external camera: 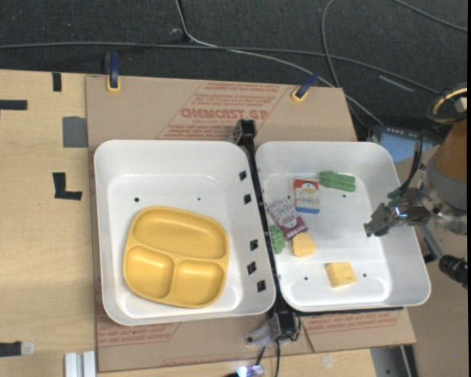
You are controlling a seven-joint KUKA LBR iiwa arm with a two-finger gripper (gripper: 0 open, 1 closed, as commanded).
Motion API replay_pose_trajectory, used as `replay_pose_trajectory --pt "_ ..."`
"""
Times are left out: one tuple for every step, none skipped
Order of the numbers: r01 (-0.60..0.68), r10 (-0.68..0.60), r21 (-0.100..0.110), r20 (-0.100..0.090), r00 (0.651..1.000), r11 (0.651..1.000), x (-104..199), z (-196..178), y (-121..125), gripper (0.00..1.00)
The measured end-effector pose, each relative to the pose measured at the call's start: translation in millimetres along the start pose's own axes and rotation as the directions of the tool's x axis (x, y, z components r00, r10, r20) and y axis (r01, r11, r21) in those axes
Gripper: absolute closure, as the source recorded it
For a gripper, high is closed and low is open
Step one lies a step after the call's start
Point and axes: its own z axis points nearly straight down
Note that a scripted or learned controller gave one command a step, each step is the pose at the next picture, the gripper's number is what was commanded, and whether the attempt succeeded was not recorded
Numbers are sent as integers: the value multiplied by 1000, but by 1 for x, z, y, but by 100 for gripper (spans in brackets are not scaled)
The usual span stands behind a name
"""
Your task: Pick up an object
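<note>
left bin (110, 171): yellow tray (175, 256). right bin (377, 159): green block (337, 181), carton (306, 195), packet (286, 215), two yellow pieces. gripper (379, 222) over right rim, grasping nothing, grip state unclear.

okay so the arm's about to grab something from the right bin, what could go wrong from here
The small items near the divider sit bunched and touching, so the claw might nudge or catch two at once. The claw hangs right at the right bin's far rim, so a descent there may clip the wall. The yellow block lies flat and may slip out.
</note>
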Motion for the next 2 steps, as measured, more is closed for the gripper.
replay_pose_trajectory --pt "1 -1 3 -2 1000 1000 0 -26 1 100" --pt "7 -7 5 -4 1000 1000 62 -22 19 100"
